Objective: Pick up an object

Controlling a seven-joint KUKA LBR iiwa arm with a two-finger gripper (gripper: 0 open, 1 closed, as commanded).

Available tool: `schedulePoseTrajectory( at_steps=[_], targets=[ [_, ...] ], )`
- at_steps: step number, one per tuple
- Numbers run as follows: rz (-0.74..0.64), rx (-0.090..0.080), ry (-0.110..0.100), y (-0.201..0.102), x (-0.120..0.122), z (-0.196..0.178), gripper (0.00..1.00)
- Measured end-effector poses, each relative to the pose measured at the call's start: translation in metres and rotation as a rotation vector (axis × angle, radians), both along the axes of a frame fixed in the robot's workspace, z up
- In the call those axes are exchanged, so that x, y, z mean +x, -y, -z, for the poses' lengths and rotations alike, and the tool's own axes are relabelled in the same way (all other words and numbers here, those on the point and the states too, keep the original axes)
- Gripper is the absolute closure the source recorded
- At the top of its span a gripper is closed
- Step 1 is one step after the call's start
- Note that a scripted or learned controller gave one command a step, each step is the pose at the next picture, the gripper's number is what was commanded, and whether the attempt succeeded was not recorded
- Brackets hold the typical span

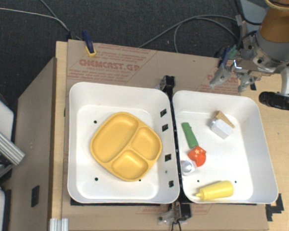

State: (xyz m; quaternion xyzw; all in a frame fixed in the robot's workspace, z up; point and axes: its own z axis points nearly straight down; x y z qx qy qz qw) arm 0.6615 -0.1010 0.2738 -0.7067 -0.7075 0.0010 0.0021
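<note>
With the gripper [233, 79] held open and empty above the right bin's [262, 141] far rim, the yellow bottle [215, 190] at the near edge is best approached squarely across its width.

Small objects [206, 155] in right bin [260, 161]

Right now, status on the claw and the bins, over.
Claw open, above right bin's far rim, holding nothing. Yellow bottle, green-and-red tool, small block untouched. Path clear.
</note>
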Motion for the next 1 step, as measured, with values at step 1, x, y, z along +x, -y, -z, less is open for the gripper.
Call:
schedulePoseTrajectory(
  at_steps=[1],
  targets=[
    [0.002,0.0,-0.005,0.0086,0.0038,0.0582,0.0]
  ],
)
